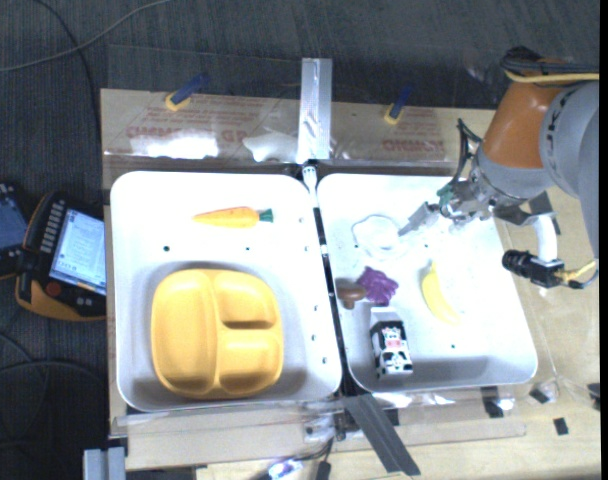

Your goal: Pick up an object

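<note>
Nearest the camera, a black-and-white cow toy (390, 348) stands in the right bin (504, 353), with a purple object (379, 285) and a banana (439, 295) just beyond, all candidates for picking. The pincer (424, 218) hangs over the bin's far part near a clear cup (376, 234), seemingly positioned for a descent; whether it is wide or narrow I cannot tell. In the left bin (129, 268) lie a carrot (231, 216) and a yellow tray (217, 330).

- The single camera sits fixed above the counter (124, 108) and looks down at a slant.
- Both white bins fall inside its frame, the left bin (134, 198) and the right bin (504, 298) side by side.
- It stands far enough off to take in dark floor around the counter.
- The arm (544, 138) enters from the frame's right.
</note>
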`<state>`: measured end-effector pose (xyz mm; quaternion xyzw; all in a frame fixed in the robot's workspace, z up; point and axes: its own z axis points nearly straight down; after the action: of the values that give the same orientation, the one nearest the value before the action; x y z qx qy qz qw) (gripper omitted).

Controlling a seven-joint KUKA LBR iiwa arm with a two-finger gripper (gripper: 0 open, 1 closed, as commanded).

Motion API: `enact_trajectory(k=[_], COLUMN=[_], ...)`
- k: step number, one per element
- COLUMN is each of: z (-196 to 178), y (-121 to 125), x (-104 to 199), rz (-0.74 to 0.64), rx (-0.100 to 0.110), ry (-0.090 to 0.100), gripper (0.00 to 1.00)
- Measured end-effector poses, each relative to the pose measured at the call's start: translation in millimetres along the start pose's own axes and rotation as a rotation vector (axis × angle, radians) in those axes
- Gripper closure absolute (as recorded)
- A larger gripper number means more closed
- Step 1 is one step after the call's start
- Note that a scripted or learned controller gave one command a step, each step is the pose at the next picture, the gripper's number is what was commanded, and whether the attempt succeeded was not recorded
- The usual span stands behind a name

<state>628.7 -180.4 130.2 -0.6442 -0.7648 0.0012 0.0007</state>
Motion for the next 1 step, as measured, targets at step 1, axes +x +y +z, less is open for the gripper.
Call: enact_trajectory(k=[1], z=[-8.5], y=[-24.0], x=[62.0], rz=[0.303], rx=[0.0], ry=[0.002], gripper=[0.0])
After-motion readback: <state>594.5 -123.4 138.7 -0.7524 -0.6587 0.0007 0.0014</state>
